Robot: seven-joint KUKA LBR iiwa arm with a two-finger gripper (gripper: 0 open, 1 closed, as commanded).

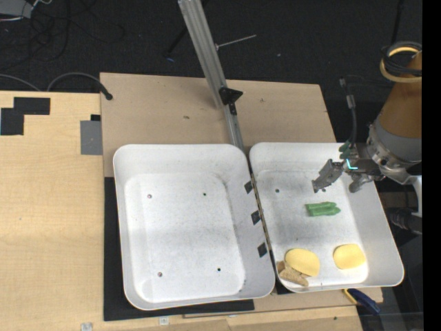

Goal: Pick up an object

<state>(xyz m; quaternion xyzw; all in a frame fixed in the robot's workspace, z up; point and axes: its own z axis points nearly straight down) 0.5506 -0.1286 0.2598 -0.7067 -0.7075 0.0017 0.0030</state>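
green object (322, 209), 2 yellow objects (302, 261), white bins (138, 164).

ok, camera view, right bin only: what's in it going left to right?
Tan scrap → yellow piece → green object → second yellow piece. The tool hangs above the green object, nothing between its fingers.

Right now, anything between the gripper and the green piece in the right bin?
Nothing visible. The gripper hangs open just above the green object, with bare bin floor between. The two yellow objects sit nearer the front wall.
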